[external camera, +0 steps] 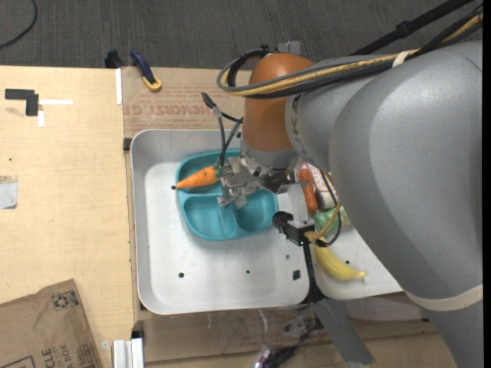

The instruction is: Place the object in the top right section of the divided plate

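Cardboard point(54, 324) with printed lettering lies at the lower left corner on the pale wooden bench point(61, 205), and a small black bracket point(23, 98) sits near the upper left. Further right, a blue-and-yellow clamp point(146, 71) rests at the bench's far edge, just above the left white bin point(153, 274). Inside that bin sits the teal divided plate point(211, 217), and a toy carrot point(198, 178) lies tilted across the plate's upper left rim, its pointed tip hanging out over the bin floor and its thick end toward the plate's middle. The gripper point(232, 192) hangs low over the plate's centre, just beside the carrot's thick end; metal parts and cables crowd its tip, so whether it is spread or closed, and whether it touches the carrot, cannot be made out. Above it rises the orange band point(268, 106) of the wrist, pointing steeply down, with black cables looped around it. The grey arm point(399, 159) sweeps in from the right, bulking over the right bin point(368, 286). At that bin's near edge a yellow banana point(336, 264) lies beside a greenish item, with an orange-red piece point(308, 188) just above them under the arm.
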